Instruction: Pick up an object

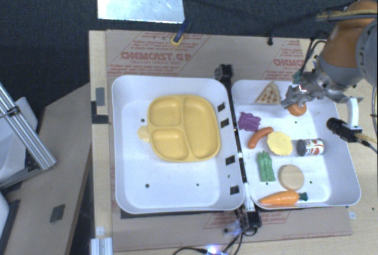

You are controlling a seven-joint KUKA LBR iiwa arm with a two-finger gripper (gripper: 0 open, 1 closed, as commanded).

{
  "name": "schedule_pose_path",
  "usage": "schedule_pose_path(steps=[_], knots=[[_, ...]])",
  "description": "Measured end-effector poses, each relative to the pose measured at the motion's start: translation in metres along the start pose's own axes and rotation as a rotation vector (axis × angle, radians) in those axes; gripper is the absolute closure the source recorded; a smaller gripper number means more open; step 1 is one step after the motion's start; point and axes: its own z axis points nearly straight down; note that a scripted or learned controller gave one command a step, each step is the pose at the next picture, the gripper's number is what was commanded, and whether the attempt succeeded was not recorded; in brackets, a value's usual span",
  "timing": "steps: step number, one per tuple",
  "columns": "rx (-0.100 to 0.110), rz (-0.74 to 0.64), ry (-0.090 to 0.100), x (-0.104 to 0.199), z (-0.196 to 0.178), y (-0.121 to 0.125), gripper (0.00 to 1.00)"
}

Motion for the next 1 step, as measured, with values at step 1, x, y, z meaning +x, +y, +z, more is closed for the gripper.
schedule_pose_path(steps=[1], knots=[[0.002, -0.001, 0.001, -0.0012, -0.0442, -0.0026, 1.0]])
